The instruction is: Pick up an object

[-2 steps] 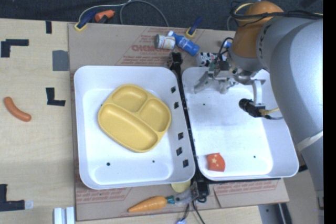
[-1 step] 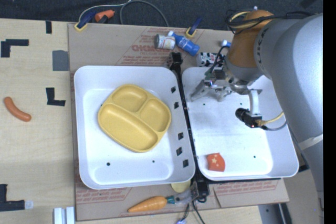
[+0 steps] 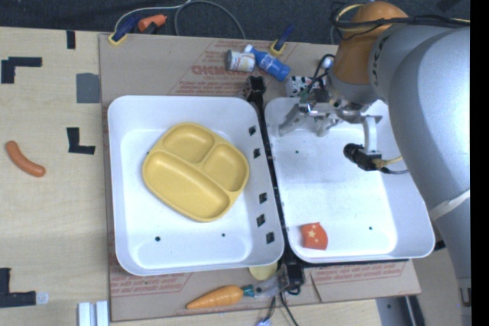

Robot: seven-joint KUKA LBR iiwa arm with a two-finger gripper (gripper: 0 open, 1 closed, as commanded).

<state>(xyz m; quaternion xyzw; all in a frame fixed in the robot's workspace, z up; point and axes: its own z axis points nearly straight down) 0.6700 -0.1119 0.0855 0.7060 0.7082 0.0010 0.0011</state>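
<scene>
Orange and grey, the big robot arm (image 3: pixel 416 80) comes in from the right side and hangs over the far end of the right bin (image 3: pixel 397 237). Its gripper (image 3: pixel 309 118) sits low near the top left corner of that bin, close to the wall between the two bins. Nothing sits between its two metal fingers, but they are too small and too mixed up with wires to tell if they are apart or together. A little red block (image 3: pixel 314 236) lies on the white floor of the same bin, down at the near end, well apart from the gripper. It is the one loose thing in that bin, so it looks like the thing to pick up. The left bin (image 3: pixel 122 187) holds a yellow plate (image 3: pixel 196 170) with three parts. It looks like the job is just starting, because the arm is reaching and has not grabbed anything yet. Next, the gripper likely needs to slide toward the near end, stop right over the red block, go down with a finger on each side, and squeeze. The block is small, so aiming a bit off could push it away.
</scene>
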